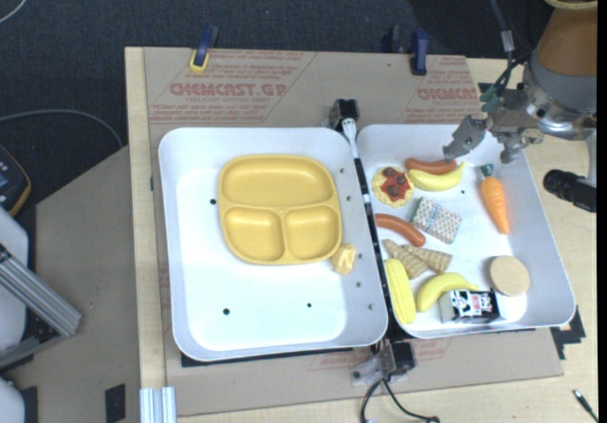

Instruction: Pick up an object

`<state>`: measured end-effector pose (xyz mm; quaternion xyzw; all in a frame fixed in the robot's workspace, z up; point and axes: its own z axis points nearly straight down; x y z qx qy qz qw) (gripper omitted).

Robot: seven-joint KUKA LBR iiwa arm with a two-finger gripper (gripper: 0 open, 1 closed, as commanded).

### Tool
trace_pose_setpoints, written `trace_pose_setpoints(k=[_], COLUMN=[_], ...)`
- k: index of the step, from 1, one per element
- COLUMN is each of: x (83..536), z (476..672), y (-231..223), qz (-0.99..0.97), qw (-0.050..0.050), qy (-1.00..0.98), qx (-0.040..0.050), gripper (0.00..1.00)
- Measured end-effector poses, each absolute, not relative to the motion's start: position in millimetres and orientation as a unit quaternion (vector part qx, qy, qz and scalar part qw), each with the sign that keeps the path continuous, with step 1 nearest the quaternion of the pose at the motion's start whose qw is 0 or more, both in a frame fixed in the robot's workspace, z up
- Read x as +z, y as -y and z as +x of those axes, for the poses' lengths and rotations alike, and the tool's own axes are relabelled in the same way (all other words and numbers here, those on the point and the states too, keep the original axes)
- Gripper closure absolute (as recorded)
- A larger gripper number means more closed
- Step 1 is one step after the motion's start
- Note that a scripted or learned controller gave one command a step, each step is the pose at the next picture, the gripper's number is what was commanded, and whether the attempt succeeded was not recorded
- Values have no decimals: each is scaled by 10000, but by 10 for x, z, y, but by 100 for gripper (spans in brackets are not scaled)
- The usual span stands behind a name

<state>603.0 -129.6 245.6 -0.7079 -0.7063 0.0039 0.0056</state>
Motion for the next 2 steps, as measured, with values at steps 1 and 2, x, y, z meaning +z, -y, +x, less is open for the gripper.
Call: trace_pose_setpoints(k=[1,2], x=[2525,1905], z=[6053,6095], y=[1294,1305], qz=[-7070,-7071], qw=[5,27], qy=[7072,7071], qx=[1,16], gripper=[0,0])
